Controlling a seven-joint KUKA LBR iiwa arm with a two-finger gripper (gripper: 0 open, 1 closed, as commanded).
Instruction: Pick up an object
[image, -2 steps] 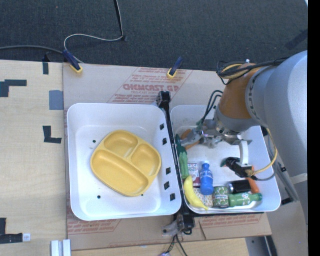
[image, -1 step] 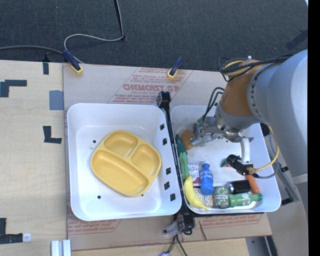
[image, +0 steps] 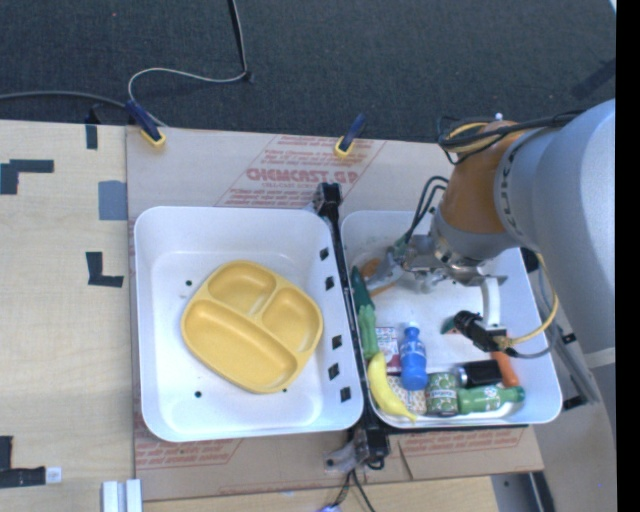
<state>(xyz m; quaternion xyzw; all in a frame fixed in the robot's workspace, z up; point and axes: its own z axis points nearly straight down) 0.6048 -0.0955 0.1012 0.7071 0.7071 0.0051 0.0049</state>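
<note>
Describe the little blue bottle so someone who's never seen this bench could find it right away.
Look in the right bin, the one holding the small items. Near its lower left lies a banana; the blue bottle stands just right of it, above a small can. It is the one blue thing there, with a white cap.

A yellow divided plate (image: 253, 325) lies in the left bin (image: 160, 400); arm (image: 520, 190) over the right bin (image: 545, 400).
</note>
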